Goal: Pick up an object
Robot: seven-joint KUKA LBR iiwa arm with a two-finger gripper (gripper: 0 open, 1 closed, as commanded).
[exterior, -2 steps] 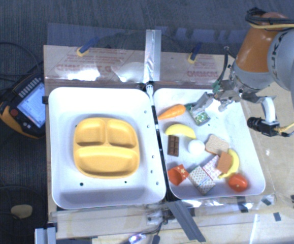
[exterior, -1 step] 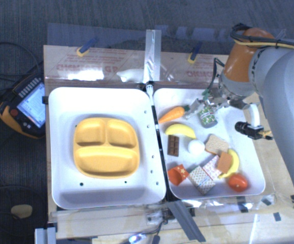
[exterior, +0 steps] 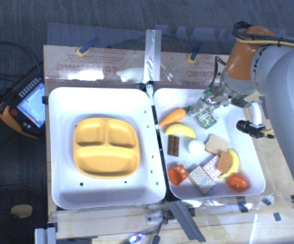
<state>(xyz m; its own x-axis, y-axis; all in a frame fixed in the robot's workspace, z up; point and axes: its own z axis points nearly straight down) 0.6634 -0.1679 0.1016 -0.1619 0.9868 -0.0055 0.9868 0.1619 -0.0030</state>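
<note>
My gripper (exterior: 208, 103) hangs low over the far part of the right bin (exterior: 253, 151), reaching in from the orange-banded wrist (exterior: 244, 60). Directly under its tip lies a small green-and-white packet (exterior: 206, 118); whether they touch is unclear. To the left of the packet lie a carrot (exterior: 173, 116) and a yellow banana (exterior: 181, 130). Nearer the front are a chocolate bar (exterior: 173, 145), a white egg (exterior: 196, 147), a cracker (exterior: 216, 144), a second banana (exterior: 233, 165), a tomato (exterior: 238, 182), a red pepper (exterior: 177, 175) and a patterned box (exterior: 202, 180).
The left bin (exterior: 60, 111) holds a yellow divided plate (exterior: 106, 146). An upright metal post (exterior: 152, 55) stands behind the wall between the bins. A handheld pendant (exterior: 27, 108) with cables lies on the floor at the left. A black fitting (exterior: 251, 127) sticks out of the arm over the right bin.
</note>
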